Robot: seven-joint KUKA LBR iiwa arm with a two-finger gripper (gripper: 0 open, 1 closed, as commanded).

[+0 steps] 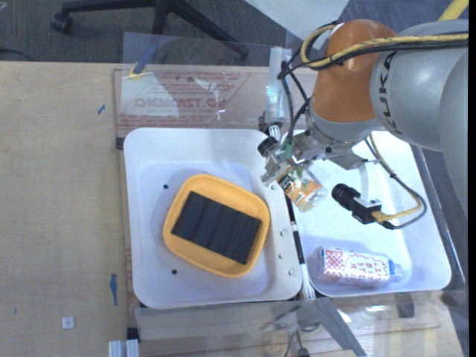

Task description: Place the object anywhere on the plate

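Plate, yellow with a dark insert, is sitting left of and below the gripper. Small orange packet is lying just below-right of it, long axis unclear; grip cannot be told. Red-patterned tube is lying crosswise, lower right.

Small orange packet in right bin's near-left corner; yellow plate with dark mat, left bin.
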